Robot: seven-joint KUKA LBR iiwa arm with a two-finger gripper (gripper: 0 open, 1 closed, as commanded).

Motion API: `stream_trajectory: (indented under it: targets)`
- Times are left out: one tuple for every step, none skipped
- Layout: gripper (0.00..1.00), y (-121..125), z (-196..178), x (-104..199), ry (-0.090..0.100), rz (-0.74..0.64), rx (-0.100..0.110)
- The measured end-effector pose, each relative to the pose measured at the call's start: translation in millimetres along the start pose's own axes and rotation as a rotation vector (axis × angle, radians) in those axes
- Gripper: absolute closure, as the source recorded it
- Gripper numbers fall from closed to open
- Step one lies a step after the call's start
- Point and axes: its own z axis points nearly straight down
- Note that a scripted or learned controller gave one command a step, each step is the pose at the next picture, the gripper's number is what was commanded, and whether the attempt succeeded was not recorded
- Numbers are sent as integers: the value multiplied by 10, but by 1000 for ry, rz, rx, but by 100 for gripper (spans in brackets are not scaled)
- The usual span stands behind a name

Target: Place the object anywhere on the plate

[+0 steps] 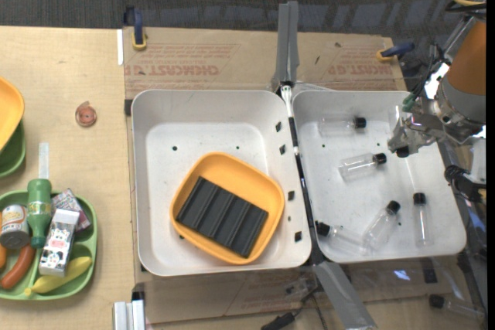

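Observation:
An orange square plate (267,189) lies in the left bin (155,166), and a black ridged block (224,216) rests on it. Several clear vials with black caps lie scattered in the right bin (309,166). One vial (360,165) lies near the bin's middle and another vial (339,124) toward the back. My gripper (404,137) hangs over the right bin's far right side, near its rim. A small black cap (403,152) shows just below its tip. Whether anything sits between the fingers is unclear.
More vials (380,223) lie at the right bin's front, one (421,219) by the right wall. On the bench to the left stand a green tray of toy food (46,243) and a yellow bowl (9,116). A metal divider (288,50) runs between the bins.

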Motion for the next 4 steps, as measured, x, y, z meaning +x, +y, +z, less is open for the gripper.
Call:
stream_trajectory:
  targets:
    - [100,-186,17,469,1,-85,1]
    - [100,-494,43,1244,1,-190,1]
    - [100,-611,42,2015,0,-365,0]
    - [0,-609,41,2010,0,-365,0]
